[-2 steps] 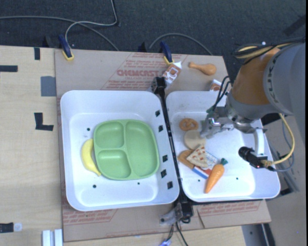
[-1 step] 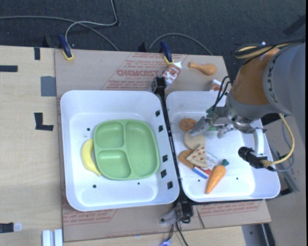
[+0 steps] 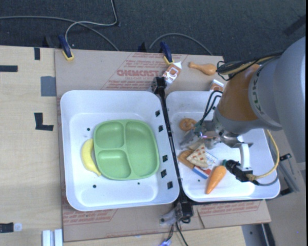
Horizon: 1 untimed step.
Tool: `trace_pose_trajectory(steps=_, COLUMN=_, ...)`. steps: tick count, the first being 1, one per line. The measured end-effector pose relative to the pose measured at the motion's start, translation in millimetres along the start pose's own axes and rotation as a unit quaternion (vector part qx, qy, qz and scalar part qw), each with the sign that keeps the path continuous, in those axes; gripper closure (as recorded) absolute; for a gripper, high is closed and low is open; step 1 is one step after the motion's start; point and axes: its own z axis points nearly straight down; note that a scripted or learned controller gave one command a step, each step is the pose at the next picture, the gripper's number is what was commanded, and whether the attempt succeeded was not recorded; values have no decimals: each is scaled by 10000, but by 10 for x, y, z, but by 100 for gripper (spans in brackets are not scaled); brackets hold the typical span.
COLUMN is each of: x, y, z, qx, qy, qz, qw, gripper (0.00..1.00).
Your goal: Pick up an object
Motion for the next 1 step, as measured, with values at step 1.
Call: trace_pose_trajectory(steps=1, x=39, y=418, z=2, qx=-10, qy=0, qz=-7, qw=10000, gripper=0)
